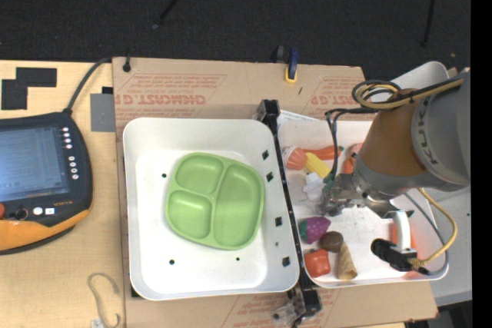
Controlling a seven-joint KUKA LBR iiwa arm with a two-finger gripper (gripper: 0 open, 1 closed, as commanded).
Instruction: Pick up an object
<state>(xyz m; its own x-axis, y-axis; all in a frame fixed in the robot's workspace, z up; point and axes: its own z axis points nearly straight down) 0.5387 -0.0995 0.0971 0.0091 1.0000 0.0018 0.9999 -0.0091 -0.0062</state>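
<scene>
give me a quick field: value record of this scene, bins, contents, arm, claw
left bin: holds a green divided plate
right bin: small toy foods, among them a purple piece, a brown piece, a red piece, a cone, a yellow piece
arm: reaches in over the right bin
claw: low among the toys; nothing seen between its fingers
beside bench: tablet controller

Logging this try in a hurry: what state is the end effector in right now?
End effector: low in the right bin among the toys; open, closed or holding something cannot be told.
</scene>
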